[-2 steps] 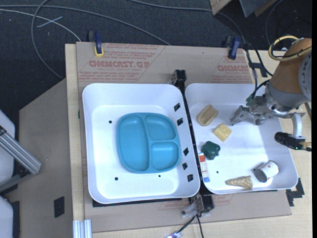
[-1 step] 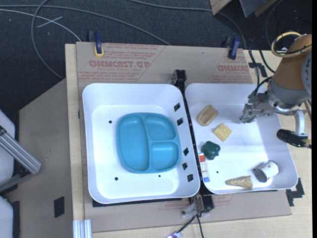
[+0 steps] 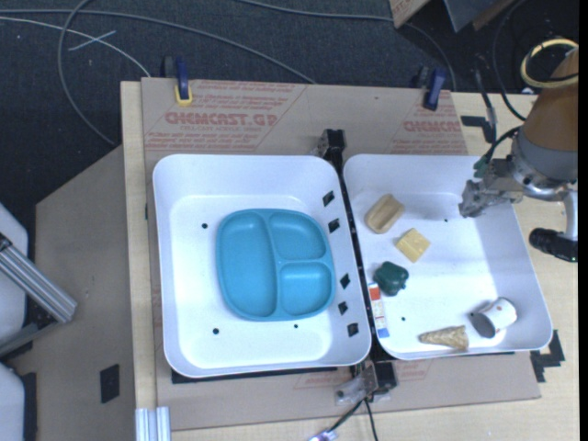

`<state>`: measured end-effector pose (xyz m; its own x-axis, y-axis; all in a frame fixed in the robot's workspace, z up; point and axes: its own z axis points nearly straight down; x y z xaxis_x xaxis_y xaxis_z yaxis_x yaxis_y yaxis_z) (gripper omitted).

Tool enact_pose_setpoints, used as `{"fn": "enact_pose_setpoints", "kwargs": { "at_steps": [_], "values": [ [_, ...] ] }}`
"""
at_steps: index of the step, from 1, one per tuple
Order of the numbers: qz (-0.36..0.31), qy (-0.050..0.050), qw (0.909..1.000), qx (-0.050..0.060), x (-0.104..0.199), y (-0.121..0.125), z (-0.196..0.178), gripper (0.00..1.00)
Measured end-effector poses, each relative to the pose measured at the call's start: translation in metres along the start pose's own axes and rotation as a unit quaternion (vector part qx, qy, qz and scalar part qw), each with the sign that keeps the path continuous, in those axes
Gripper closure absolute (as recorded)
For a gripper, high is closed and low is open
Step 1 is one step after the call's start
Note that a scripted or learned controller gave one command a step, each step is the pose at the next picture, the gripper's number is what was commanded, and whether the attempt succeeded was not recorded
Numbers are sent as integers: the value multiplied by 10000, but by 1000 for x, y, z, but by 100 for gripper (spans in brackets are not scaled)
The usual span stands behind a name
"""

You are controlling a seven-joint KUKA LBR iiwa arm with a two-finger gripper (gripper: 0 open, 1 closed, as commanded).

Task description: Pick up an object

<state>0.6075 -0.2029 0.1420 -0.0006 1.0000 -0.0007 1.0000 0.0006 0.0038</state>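
Note:
The right bin (image 3: 514, 246) holds several small objects. A tan bread-like piece (image 3: 384, 213) lies near its back left, and a pale yellow block (image 3: 413, 244) sits just in front of it. A dark green lump (image 3: 391, 278) rests by the bin's left wall. A tan wedge (image 3: 445, 338) and a white and grey cylinder (image 3: 493, 317) lie near the front edge. My gripper (image 3: 478, 197) hangs over the back right of this bin, well right of the bread piece and apart from every object. Nothing shows between its fingers.
The left bin (image 3: 175, 200) holds a blue divided plate (image 3: 275, 263). A black divider with clips (image 3: 342, 246) runs between the bins. Blue clamps (image 3: 182, 76) hold the cardboard base at the back. Cables trail over the dark floor behind the bench.

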Motion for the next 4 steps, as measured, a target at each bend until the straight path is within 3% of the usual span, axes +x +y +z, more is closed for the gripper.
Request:
{"fn": "enact_pose_setpoints", "kwargs": {
  "at_steps": [1, 2, 4],
  "values": [
    [-3, -5, 10000, -10, 1, 12, -52, 100],
    [0, -6, 10000, -14, 1, 4, -111, 100],
    [-13, 14, 10000, 31, 104, -15, -109, 100]
  ]
}}
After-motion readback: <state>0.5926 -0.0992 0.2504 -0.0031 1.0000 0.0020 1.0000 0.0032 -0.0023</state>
